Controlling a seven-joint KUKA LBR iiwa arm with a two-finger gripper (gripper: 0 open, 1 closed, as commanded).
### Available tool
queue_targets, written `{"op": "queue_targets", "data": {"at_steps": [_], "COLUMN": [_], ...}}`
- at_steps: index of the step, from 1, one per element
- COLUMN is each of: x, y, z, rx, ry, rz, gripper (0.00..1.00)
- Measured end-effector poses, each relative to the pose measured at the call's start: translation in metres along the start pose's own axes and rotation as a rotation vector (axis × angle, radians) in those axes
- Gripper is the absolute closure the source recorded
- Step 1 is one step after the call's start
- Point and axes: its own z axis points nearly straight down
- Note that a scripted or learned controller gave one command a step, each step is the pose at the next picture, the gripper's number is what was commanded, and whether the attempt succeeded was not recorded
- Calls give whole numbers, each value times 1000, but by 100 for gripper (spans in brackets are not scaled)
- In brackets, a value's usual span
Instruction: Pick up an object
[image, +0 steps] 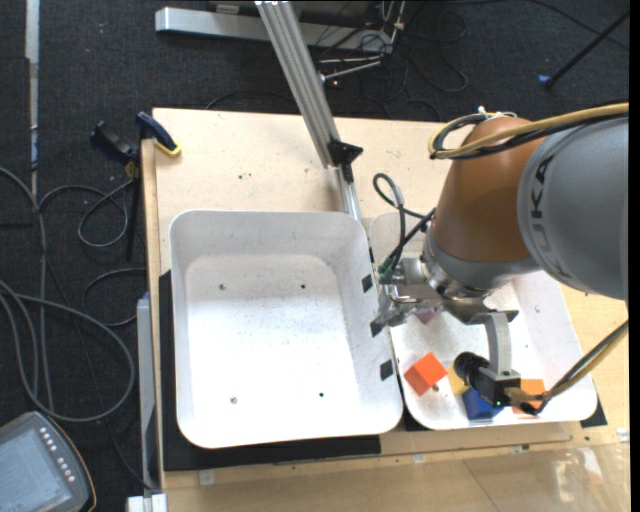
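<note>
While the arm (520, 200) leans over the right bin (565, 335), whether its tool (405, 300) grips anything is unclear.

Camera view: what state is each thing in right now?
Arm, reaching over the right bin.
Tool, low by that bin's left wall; grip unreadable.
Orange block, lying loose in the right bin.
Blue block, lying by its front rim.
Left bin, flat on the bench.

The left bin (185, 300) and right bin (562, 322) look like smooth matt white plastic; the counter (250, 150) is pale speckled board; the arm's orange band (480, 200) is glossy
</note>
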Motion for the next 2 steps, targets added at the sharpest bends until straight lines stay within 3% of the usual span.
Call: {"op": "queue_targets", "data": {"at_steps": [1, 2], "x": [58, 54], "y": [-6, -6], "z": [-7, -7], "rx": [-3, -3], "ry": [0, -2], "rz": [-2, 6], "gripper": [100, 0]}}
